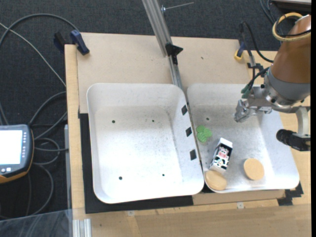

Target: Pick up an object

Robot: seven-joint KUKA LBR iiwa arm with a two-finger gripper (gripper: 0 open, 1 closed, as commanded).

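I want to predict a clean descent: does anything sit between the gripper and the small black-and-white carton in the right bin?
Nothing visible does. The gripper hangs above bare bin floor; the small black-and-white carton lies below-left in the view, with the green piece off to its left.

Blue clamp [79, 42] at bench corner; handheld screen [14, 151] far left; cables on floor.

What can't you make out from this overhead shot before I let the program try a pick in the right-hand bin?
- Pincer of the grey arm: too small and blurred in the camera view to judge its opening.
- Small black-and-white printed carton: print too small to read.
- Green crumpled object: blurred, what it is stays unclear.
- Tan round disc at the near rim of the shallow white right bin: whether it lies flat or rides the rim is unclear.
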